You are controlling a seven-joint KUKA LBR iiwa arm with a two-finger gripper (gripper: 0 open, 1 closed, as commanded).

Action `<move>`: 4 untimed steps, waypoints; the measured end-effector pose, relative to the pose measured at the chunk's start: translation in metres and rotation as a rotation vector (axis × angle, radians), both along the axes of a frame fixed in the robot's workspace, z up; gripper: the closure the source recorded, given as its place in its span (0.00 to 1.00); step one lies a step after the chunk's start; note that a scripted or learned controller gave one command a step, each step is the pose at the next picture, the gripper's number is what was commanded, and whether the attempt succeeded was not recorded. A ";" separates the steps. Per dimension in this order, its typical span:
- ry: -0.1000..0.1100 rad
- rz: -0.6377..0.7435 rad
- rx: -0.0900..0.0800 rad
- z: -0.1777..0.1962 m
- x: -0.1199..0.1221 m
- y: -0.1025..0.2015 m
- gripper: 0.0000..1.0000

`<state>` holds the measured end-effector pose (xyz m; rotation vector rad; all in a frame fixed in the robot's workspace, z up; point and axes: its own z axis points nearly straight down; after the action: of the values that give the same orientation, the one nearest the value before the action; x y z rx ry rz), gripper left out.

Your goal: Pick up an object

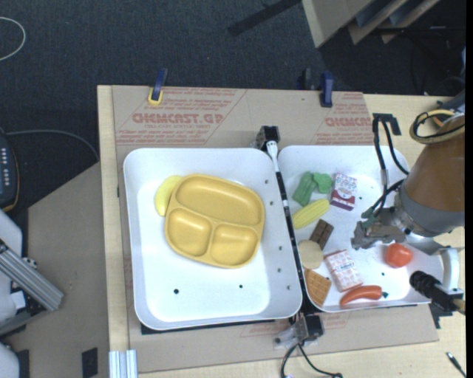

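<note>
While the gripper (pixel 369 235) hovers low in the right bin (pixel 362 156), its grip state cannot be determined; treat this as the approach step. Target the tomato (pixel 399 255) at lower right: descend squarely, then close.

We see dark carpet (pixel 111 44) beyond the cardboard-topped bench (pixel 222 114), a wooden board (pixel 362 18) lying at its far side.

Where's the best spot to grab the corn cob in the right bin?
Probably across the middle of the corn cob, coming straight down. It lies flat and slanted, so the fingers should close across its narrow width. The green toy and brown block sit close by its ends.
</note>
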<state>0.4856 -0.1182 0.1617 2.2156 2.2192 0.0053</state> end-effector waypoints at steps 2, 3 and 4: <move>0.002 -0.001 0.000 0.064 -0.002 -0.003 1.00; 0.005 0.005 0.004 0.060 0.010 0.059 1.00; 0.005 0.004 0.004 0.063 0.015 0.110 1.00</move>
<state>0.5005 -0.0079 0.2250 2.2151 2.2279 0.0042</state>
